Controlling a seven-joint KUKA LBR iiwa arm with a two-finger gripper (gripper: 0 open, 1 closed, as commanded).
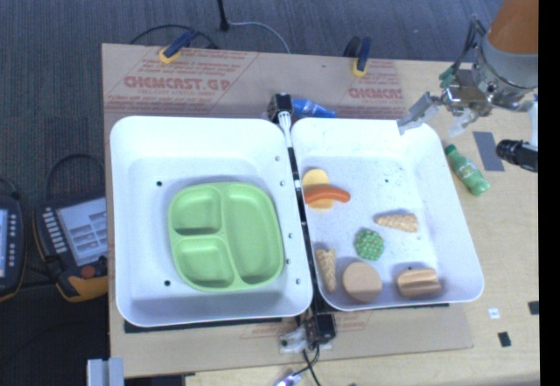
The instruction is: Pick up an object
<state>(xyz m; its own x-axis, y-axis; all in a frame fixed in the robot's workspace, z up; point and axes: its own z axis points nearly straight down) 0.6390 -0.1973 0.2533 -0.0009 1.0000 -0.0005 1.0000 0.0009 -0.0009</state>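
Task barely begun. Gripper (435,109) hovers over right bin's (435,146) far right corner, fingers spread open, nothing between them. Candidate objects lie untouched in right bin: green ball (369,244), corn piece (396,221), round biscuit (361,281). Descent, grasp, lift all remain.

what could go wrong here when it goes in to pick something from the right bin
1. The round tan piece, corn-like piece and green ball lie close together, so a finger may land on a neighbour and push it aside.
2. The bun-shaped piece sits near the right bin's wall, which may block a finger.
3. The gripper hangs above the bin's far corner, so a straight descent could hit the rim.
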